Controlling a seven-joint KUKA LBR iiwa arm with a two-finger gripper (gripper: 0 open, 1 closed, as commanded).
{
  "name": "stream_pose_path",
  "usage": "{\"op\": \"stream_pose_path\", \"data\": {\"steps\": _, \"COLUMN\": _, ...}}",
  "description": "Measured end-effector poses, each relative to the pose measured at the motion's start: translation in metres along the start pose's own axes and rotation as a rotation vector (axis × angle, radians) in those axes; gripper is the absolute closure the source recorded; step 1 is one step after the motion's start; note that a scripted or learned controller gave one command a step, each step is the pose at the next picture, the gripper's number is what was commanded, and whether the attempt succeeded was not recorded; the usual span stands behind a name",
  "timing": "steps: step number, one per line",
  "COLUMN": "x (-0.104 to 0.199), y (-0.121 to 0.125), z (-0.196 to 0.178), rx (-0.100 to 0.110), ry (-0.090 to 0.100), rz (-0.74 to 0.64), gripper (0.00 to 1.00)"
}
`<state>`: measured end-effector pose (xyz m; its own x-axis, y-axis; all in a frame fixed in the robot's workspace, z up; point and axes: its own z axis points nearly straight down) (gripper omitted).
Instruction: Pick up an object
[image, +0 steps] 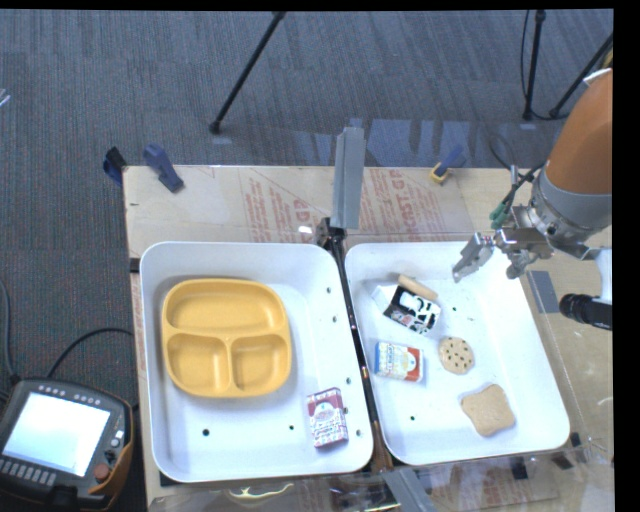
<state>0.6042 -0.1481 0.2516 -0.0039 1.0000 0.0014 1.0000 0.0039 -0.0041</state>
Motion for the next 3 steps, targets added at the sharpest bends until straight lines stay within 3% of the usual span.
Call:
{"op": "stream_pose_path", "data": {"steps": 1, "x": 0.019, "y": 0.007, "z": 0.134, "rx": -0.006, "ry": -0.001, "rz": 0.036, "gripper": 0.0}}
{"op": "stream_pose_path", "data": {"steps": 2, "x": 0.063, "y": 0.044, "z": 0.159, "rx": -0.011, "ry": -0.002, "rz": 0.072, "gripper": 0.0}}
{"op": "stream_pose_path", "data": {"steps": 3, "x": 0.064, "y": 0.044, "z": 0.151, "rx": -0.008, "ry": 0.0, "rz": 0.07, "gripper": 1.0}}
